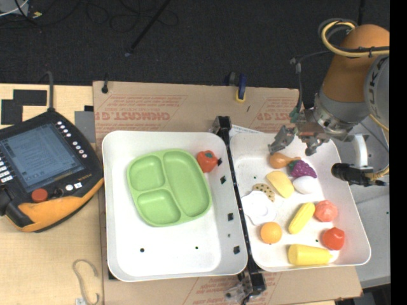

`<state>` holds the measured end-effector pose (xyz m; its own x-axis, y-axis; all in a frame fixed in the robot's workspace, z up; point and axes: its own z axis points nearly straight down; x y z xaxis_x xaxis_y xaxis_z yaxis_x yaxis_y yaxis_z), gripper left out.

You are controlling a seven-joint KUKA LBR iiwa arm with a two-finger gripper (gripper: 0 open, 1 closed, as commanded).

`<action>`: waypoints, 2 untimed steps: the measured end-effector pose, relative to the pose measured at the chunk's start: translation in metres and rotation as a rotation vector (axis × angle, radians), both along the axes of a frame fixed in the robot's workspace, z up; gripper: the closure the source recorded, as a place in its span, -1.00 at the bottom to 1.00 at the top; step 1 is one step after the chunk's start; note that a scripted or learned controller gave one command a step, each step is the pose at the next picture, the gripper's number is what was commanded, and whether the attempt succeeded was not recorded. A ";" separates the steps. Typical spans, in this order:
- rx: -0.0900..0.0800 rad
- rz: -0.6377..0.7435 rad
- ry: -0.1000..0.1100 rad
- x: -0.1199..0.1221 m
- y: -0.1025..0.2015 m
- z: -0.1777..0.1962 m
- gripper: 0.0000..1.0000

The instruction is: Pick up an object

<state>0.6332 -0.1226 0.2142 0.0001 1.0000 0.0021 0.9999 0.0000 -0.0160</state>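
Note:
My gripper (297, 147) hangs open over the far end of the right bin (356, 221), its two fingers spread with nothing between them. Just below it lie a tan-orange piece (278, 160), a purple grape bunch (303, 168) and a white egg-like piece (306, 184). Further toward the front sit a yellow wedge (280, 183), a cookie (261, 189), a white flat piece (257, 207), an orange (271, 232), a yellow corn-like piece (301, 217), a pink piece (325, 211), a red tomato (332, 237) and a yellow block (310, 255).
The left bin (121, 246) holds a green divided plate (168, 187) and a red strawberry-like piece (206, 161) by its right wall. A teach pendant (44, 164) lies left of the bins. A black divider (230, 189) runs between the bins.

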 end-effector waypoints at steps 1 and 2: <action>-0.001 0.002 -0.013 0.003 0.000 0.008 -1.00; -0.001 0.006 -0.009 0.012 0.002 -0.050 -1.00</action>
